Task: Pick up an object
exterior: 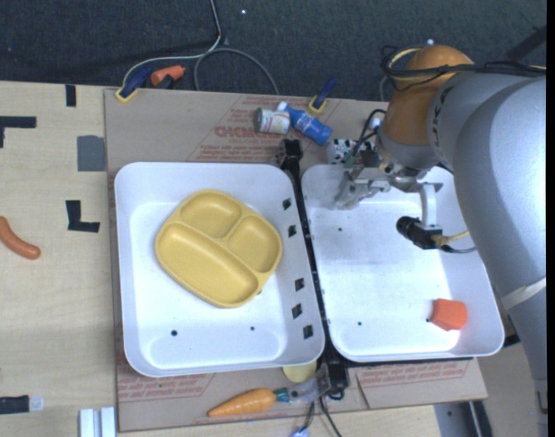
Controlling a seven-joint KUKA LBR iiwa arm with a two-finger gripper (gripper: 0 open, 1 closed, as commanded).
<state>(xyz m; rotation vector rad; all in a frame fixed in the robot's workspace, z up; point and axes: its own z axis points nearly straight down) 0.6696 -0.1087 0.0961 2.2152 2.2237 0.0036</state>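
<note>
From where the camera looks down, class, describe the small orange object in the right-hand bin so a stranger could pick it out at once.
Start at the right bin, the one the grey arm reaches over. Go to its near right corner, where a small orange block sits alone on the white floor. Unlike the carrot and the sausage, which lie outside the bins and are long, it is short and chunky.

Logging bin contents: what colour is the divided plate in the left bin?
Yellow, plain; the camera view shows the divided plate clearly.
</note>
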